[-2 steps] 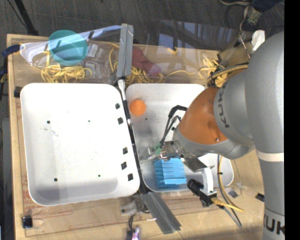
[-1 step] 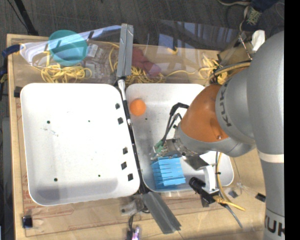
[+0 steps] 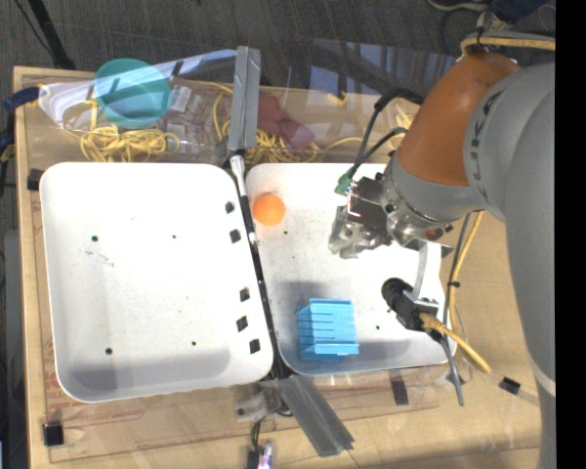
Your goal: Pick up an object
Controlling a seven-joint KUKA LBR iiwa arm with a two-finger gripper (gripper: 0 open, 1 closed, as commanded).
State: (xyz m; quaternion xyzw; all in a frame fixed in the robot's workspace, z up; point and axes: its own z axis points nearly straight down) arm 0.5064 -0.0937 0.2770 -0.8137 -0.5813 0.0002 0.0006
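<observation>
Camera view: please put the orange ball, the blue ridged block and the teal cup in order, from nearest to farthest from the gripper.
Measured from the gripper:
1. Orange ball, in the right bin, to the gripper's left in the image.
2. Blue ridged block, same bin, nearer the front edge; only slightly farther than the ball.
3. Teal cup, behind the left bin, clearly farthest.

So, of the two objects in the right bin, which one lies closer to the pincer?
The orange ball, at the bin's upper left, level with the pincer. The blue ridged block lies farther, near the lower edge.
</observation>
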